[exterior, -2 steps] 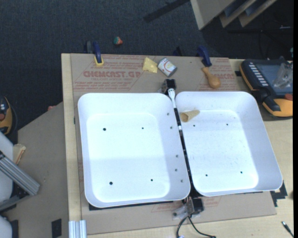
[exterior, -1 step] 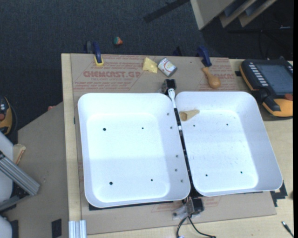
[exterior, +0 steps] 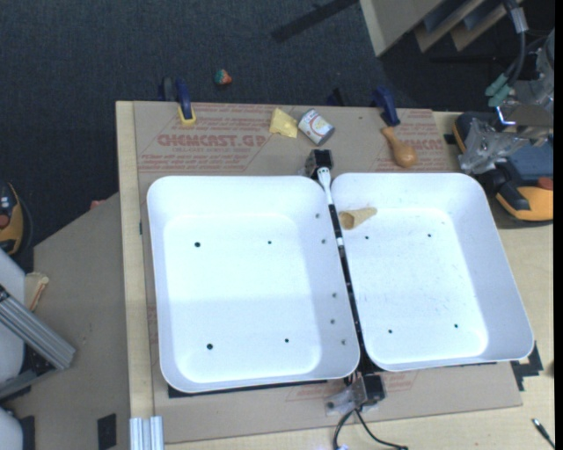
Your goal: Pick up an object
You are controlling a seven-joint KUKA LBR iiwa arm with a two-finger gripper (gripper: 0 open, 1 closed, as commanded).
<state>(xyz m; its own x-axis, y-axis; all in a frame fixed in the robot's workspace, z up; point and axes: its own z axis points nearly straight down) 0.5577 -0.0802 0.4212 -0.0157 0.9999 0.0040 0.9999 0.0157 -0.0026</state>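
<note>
Dark carpet surrounds your desk (exterior: 220,141) and its two shallow white bins. One small tan wedge-shaped piece (exterior: 356,216) lies at the right bin's (exterior: 493,264) upper-left rim, beside the divider. No grasp has begun, I'd judge; next you need the arm brought over that piece and lowered squarely.

A dark blue-grey carpet (exterior: 106,53) covers the floor from nine o'clock round to one o'clock, with a small coloured scrap (exterior: 223,77) lying on it near twelve. A pale wooden bench (exterior: 132,264) fills the middle under even light. At one o'clock stands light wooden furniture (exterior: 413,22); at eight o'clock, a grey metal rail (exterior: 35,330).
</note>
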